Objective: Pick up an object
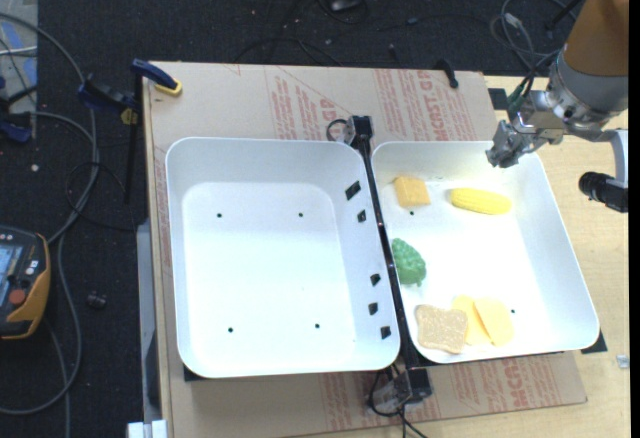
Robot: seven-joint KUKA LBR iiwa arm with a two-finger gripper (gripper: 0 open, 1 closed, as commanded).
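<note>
**Inspector A:** Position of the arm?

**Inspector B:** It enters from the right. The gripper (503,152) hangs over the upper right rim of the right bin (560,236), above the bin's far corner. Whether it is spread or pressed together, I cannot tell; it shows as a dark, blurred mass. Nothing is visible between its tips.

**Inspector A:** Contents of that bin?

**Inspector B:** Five items. A yellow corn cob (481,201) lies on its side near the far wall, closest to the gripper but apart from it. A small orange-yellow block (411,191) sits just left of the cob. A green broccoli-like piece (408,261) rests against the bin's left wall, near the middle. At the near end, a slice of bread (441,328) lies flat, touching a pair of yellow cheese slices (485,319) on its right; the two slices overlap.

**Inspector A:** And the left bin (195,226)?

**Inspector B:** White, shallow, with small dark dots on its floor. Black clips (372,276) line the seam between the bins.

**Inspector A:** The support?

**Inspector B:** Both bins rest on a cardboard sheet (250,96) with red print.
</note>
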